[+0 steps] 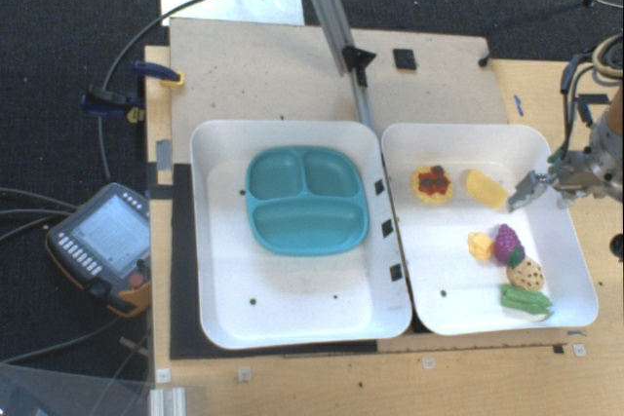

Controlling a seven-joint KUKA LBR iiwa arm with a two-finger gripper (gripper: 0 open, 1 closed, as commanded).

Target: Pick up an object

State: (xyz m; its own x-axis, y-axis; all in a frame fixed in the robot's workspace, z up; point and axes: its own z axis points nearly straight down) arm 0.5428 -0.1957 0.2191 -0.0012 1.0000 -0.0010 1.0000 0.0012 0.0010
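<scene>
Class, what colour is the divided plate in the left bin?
Teal, a blue-green; the divided plate shows clearly in the camera view.

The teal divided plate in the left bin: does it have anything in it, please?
Empty. All three compartments of the teal plate show bare teal; the toy foods lie in the right bin.

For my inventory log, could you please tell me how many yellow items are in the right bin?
2: a yellow block near the top, and a small yellow piece beside the purple grapes.

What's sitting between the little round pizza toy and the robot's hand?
In the camera view, a pale yellow wedge-shaped toy block lies between the small round red-topped pizza toy and the hand.
</scene>
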